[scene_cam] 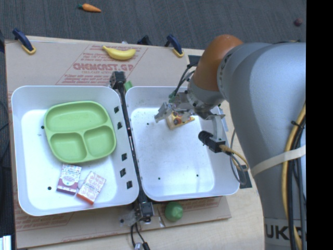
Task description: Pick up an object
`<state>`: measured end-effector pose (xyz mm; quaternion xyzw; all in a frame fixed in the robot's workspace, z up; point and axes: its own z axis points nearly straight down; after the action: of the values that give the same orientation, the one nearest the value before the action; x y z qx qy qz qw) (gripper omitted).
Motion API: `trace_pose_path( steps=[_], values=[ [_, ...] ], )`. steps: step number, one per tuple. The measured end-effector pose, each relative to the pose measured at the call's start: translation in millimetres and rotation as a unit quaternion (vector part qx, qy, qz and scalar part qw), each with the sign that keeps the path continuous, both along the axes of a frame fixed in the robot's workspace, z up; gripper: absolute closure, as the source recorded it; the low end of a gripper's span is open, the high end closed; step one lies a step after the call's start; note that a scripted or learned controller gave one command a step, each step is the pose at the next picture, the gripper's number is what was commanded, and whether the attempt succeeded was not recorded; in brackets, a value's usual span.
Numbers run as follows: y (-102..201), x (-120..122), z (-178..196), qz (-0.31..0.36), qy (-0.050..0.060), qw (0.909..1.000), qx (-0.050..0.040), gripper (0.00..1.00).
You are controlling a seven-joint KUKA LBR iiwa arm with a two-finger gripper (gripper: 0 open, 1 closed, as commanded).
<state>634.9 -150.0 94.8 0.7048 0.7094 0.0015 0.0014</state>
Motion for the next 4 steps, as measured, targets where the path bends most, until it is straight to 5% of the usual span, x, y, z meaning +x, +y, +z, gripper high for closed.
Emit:
trace_pose_path(
  steps=[1,2,3,4],
  values=[
    [-0.3,0.8,11.5,0.003,-0.001,1.0,-0.0006,1.0],
    [0.0,0.7,11.4,0.003,0.0,1.0,-0.0005,0.0],
    [0.6,1.3,21.9,0.006,0.0,1.0,-0.0003,1.0],
    [0.8,1.2,21.8,0.006,0.0,1.0,-0.0002,0.0]
  ],
)
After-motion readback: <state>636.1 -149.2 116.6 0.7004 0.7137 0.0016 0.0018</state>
